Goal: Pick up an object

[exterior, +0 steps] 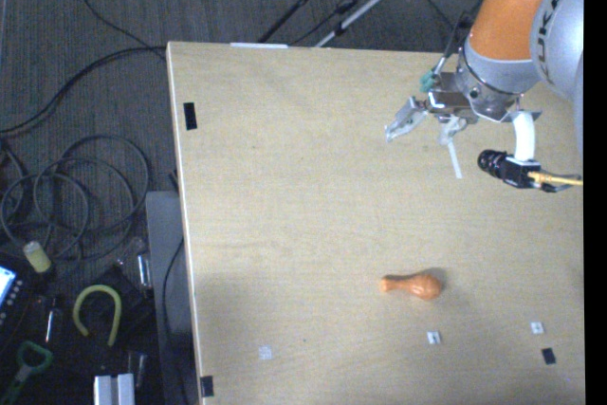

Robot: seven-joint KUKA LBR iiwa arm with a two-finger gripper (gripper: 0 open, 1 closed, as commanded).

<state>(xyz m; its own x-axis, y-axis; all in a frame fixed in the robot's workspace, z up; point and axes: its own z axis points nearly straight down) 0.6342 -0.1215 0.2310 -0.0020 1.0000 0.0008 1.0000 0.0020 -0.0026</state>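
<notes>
Cables coiled on dark floor (66,194) at left; tan bench top (303,204), bare wood; orange pear-shaped object (413,285) lying on its side, lower centre-right; gripper (427,139) upper right, fingers spread apart, nothing between them, well apart from object

Soft, even overhead light, a dim shadow band across the bench (285,299) front, slightly grainy.
</notes>
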